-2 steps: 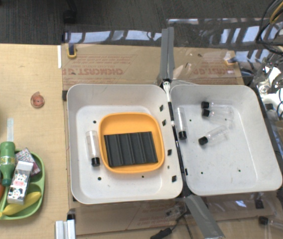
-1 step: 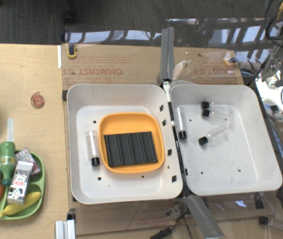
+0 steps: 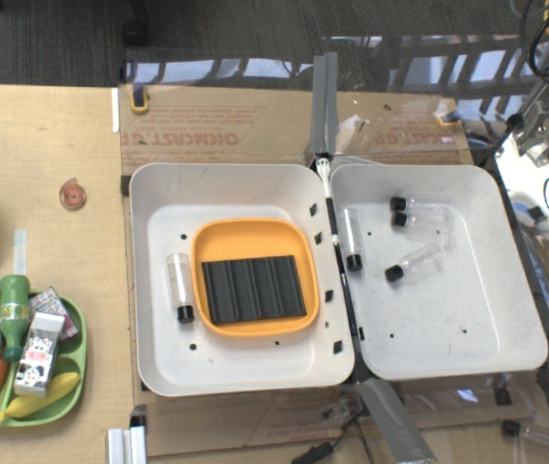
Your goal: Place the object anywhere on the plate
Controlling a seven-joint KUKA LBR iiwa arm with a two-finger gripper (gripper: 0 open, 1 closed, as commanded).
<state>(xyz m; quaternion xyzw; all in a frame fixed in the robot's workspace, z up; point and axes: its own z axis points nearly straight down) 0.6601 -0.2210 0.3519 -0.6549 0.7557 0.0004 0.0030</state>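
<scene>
Vials are the things to move, and one vial (image 3: 179,285) lies in the left bin (image 3: 149,356), just beside the plate's left edge, long axis running near to far, black cap at the near end. It is off the plate (image 3: 253,241), an orange dish with a dark ribbed slab (image 3: 254,289) in its middle, so only the rim and the slab top offer room. Further right, the right bin (image 3: 506,336) holds more vials: one (image 3: 352,240) along its left wall, a pair (image 3: 419,216) towards the far side, and one (image 3: 412,263) lying slantwise near the middle. Of the tool I cannot tell the state. By my judgement the vial beside the plate needs the shortest carry, a small shift rightwards.
</scene>
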